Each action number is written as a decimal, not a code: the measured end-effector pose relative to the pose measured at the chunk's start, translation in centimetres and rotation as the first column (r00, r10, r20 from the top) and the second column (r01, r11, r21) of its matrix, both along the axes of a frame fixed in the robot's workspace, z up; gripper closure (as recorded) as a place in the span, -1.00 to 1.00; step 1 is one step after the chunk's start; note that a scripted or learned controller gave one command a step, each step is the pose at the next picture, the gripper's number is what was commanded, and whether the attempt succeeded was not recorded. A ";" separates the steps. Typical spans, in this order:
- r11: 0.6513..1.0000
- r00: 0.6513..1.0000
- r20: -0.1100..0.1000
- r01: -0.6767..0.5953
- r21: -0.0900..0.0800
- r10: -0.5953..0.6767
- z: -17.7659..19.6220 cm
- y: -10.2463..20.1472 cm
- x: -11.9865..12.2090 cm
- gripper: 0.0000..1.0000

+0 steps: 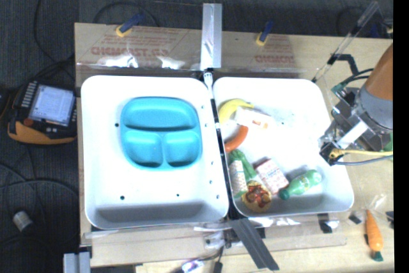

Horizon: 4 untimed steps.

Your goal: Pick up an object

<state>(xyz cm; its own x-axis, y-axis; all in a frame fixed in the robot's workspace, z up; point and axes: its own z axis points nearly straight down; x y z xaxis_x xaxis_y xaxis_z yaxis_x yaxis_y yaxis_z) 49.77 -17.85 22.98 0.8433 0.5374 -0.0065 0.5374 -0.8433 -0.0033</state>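
Observation:
The right white bin [319, 99] holds several small things against its left and front sides: a yellow banana [230, 107], a white packet [252, 119], an orange sausage-shaped piece [235, 136], a green-and-white bottle [238, 169], a red-and-white box [271, 175], a round snack pack [255, 197] and a green bottle [301, 182]. My gripper [342, 132] hangs over this bin's right rim, apart from all of them and up and to the right of the green bottle. Nothing shows between its fingers.
The left bin [102, 195] holds a blue divided tray [160, 131]. An orange carrot-like toy [374, 234] lies on the bench beyond the right bin's front right corner. A handheld device [45, 109] sits on the floor at far left.

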 end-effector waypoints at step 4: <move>0.945 0.945 0.001 0.328 -0.003 -0.328 -2.6 -4.5 5.7 1.00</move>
